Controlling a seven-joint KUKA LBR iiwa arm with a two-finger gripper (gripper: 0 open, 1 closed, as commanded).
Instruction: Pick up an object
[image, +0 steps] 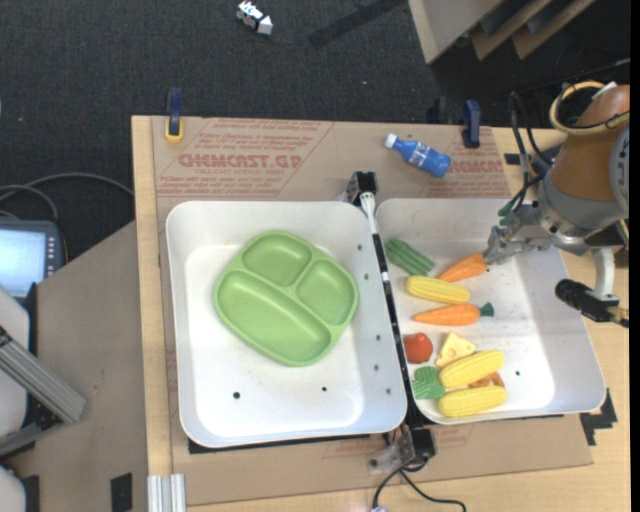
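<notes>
Desk (250, 150), cardboard-topped, bearing two shallow white bins side by side, clamped at the far edge.
Left bin (200, 380): green divided plate (287, 297) at centre, lying flat.
Right bin (560, 370): toy food gathered toward its left and near parts.
Grey arm (590, 170) with orange band, reaching in from the right over the far part of the right bin.
Blue bottle (420, 156) lying on the desk beyond the right bin, outside both bins.
In the right bin, far to near: green bean pod (408, 256) at the far left; orange carrot (463, 268) just beside the pincer tip; corn cob (437, 291); second carrot (450, 315) with green top to the right; red tomato (419, 347); yellow cheese wedge (457, 349); two further corn cobs (472, 368) at the near edge.
Pincer (497, 246) low over the far part of the right bin, tip at or touching the thick end of the far carrot; spread or pressed together: cannot tell at this size; nothing visibly between its tips.
Step in hand, as judged: approach to a grasp, far carrot the likely target, not yet lifted.
Next move, as judged: settling squarely across the carrot's body rather than its end, closing, then a straight lift clear of the neighbouring corn cob.
</notes>
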